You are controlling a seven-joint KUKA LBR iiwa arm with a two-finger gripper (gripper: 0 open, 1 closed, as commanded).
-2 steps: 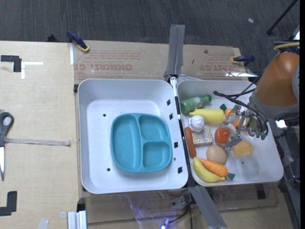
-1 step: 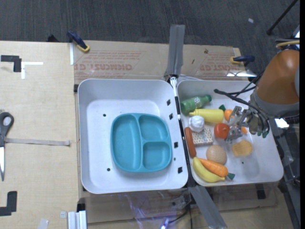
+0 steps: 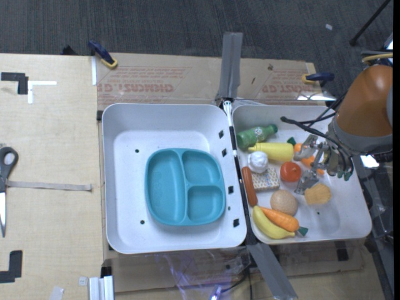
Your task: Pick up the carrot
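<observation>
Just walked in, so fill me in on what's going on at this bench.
A robot arm reaches in over the right bin, which holds a pile of toy food. Its hand hangs low between a tomato and a tan roll. The carrot it is meant to pick up lies at the near side of that bin, on a banana, apart from the hand. The left bin holds a teal divided plate.

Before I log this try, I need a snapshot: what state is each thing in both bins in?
carrot: lying across the banana, not held
banana: lying flat near the right bin's front edge
green bottle: on its side
corn: on its side
tomato: resting beside the end effector
teal tray: flat in the left bin, nothing in its compartments
end effector: low over the right bin
</observation>
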